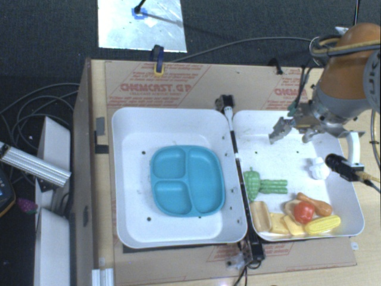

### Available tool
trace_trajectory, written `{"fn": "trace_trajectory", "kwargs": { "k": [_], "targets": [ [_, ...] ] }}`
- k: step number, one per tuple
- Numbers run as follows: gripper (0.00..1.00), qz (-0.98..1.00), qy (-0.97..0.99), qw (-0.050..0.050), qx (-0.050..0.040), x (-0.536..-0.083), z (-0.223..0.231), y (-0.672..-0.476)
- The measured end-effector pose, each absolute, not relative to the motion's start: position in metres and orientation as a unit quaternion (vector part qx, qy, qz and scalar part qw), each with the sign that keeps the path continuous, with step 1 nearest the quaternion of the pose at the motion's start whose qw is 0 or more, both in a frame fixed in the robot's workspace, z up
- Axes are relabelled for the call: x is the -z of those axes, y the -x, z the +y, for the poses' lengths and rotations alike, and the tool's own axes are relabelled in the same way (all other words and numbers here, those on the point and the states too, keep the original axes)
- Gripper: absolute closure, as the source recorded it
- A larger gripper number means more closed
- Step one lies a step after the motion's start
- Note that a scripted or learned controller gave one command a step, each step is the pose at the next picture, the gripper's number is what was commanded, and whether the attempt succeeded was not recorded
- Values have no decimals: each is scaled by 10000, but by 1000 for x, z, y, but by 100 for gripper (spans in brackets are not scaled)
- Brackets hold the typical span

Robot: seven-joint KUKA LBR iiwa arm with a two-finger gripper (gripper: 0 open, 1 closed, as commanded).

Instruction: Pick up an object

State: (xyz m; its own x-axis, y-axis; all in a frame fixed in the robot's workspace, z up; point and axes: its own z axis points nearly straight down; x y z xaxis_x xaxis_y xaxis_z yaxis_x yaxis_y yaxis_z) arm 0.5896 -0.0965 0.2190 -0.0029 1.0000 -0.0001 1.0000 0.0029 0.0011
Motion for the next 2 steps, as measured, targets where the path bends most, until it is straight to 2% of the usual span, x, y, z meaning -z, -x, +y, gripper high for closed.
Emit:
{"fn": "trace_trajectory", "kwargs": {
  "k": [1, 2],
  "targets": [
    [0, 7088, -7054, -4, 5, -135, -92, -634],
    [0, 7090, -7052, 1, 1, -88, -91, -645]
  ]
}}
